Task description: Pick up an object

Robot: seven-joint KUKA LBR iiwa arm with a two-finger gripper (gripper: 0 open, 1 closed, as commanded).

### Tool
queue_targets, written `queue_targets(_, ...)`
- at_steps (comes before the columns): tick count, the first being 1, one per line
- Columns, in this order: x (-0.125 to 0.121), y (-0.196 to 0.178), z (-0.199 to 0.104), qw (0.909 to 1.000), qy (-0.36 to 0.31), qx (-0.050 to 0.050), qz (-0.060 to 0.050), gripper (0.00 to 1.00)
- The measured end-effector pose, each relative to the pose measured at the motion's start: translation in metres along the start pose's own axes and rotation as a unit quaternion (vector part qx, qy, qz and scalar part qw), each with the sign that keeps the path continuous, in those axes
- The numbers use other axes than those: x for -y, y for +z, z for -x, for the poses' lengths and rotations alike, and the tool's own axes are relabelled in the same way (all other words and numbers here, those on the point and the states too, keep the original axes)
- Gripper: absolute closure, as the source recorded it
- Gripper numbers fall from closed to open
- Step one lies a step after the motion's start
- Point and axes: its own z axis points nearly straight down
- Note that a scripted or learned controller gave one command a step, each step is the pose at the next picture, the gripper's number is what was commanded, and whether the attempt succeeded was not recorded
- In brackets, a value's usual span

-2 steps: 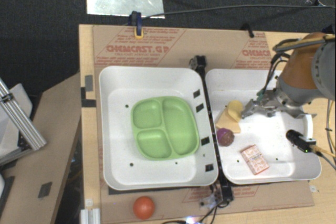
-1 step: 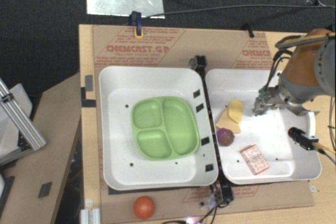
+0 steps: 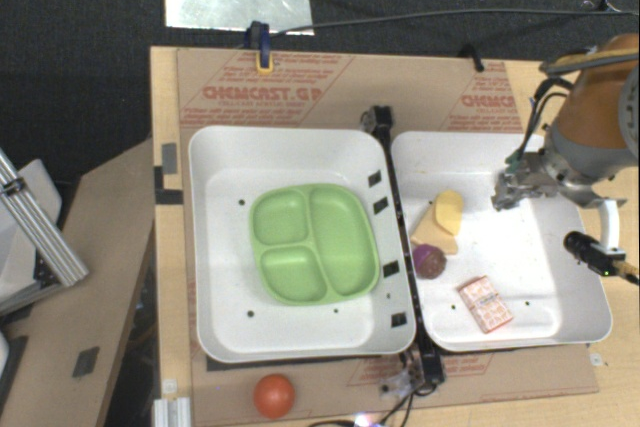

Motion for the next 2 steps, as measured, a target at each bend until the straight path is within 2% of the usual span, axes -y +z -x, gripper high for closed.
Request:
queue_targets(1,-0.009,-0.049,-0.006,1.0000,-0.001,0.000,0.001,1.00)
queue_targets(2,-0.004,-0.096,-0.002,1.0000,-0.001,0.000,0.000,1.00)
